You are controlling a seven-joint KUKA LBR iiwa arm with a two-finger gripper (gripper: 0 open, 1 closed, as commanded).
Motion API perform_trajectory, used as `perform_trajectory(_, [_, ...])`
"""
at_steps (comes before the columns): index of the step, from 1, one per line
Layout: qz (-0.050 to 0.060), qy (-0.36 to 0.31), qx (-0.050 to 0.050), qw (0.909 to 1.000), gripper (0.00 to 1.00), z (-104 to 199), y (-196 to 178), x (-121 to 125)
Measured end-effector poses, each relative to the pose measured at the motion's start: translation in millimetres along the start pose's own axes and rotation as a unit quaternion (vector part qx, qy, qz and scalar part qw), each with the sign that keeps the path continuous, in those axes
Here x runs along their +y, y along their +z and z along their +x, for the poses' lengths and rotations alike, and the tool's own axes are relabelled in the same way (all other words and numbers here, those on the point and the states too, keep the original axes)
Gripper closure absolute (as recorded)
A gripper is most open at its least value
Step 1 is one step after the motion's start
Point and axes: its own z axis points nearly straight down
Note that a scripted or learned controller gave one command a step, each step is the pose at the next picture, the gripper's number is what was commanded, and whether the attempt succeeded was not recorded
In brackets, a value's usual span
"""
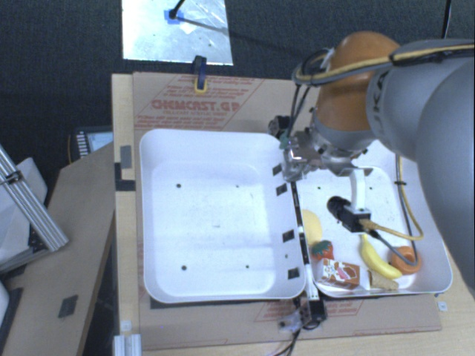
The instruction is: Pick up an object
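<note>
Step in hand: I am judging this as approach, with no pick made yet.

- Left bin (pixel 208 154): showing bare white floor.
- Right bin (pixel 434 277): I am hanging my gripper (pixel 299 162) over its far corner, by the divider. I cannot tell whether it is apart or together.
- Contents, lying at the near end: banana (pixel 378 258), red-and-white packet (pixel 340 273), yellow lump (pixel 312 225), orange piece (pixel 405 258), small red piece (pixel 323 249).

Next move is calling for shifting nearward and descending onto one.

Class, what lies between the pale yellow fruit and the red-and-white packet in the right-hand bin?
Camera view: a small red-orange object lies between the yellow fruit and the packet.
</note>
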Motion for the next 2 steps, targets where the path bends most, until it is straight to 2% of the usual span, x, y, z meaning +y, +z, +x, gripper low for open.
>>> perform_trajectory(1, [-0.006, 0.000, 0.000, 1.0000, 1.00, 22.8, -107.1, 48.7])
perform_trajectory(2, [0.003, 0.000, 0.000, 1.0000, 1.00, 46.3, -33.5, 69.8])
